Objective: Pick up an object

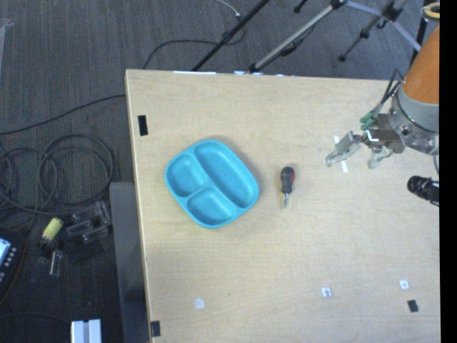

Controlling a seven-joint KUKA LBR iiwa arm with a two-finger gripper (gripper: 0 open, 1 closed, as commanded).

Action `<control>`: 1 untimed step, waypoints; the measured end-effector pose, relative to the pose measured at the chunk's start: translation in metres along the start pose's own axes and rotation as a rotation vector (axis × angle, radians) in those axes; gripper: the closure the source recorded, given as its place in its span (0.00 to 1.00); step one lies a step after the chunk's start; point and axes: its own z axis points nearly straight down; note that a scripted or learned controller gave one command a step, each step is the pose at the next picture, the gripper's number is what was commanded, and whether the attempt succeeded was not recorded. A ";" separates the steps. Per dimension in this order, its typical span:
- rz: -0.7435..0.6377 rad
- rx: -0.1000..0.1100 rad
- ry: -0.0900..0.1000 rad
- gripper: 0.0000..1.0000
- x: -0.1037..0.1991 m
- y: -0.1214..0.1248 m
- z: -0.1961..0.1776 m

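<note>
A blue plate (pixel 212 184) with three compartments lies on the light wooden bench top, left of centre. Just to its right lies a small screwdriver (pixel 287 184) with a dark handle, its short shaft pointing toward the front edge. My gripper (pixel 353 160) hangs at the right side of the bench, right of the screwdriver and well apart from it. Its two fingers are spread open with nothing between them. The orange band of the arm shows above it at the view's right edge.
The bench top (pixel 285 277) has small black and white markers near its front and left edges. Off the bench to the left, cables and a dark device (pixel 75 231) lie on the floor. Tripod legs (pixel 321 13) stand behind the far edge.
</note>
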 end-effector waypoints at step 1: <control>-0.132 -0.004 0.000 0.00 -0.017 0.017 0.184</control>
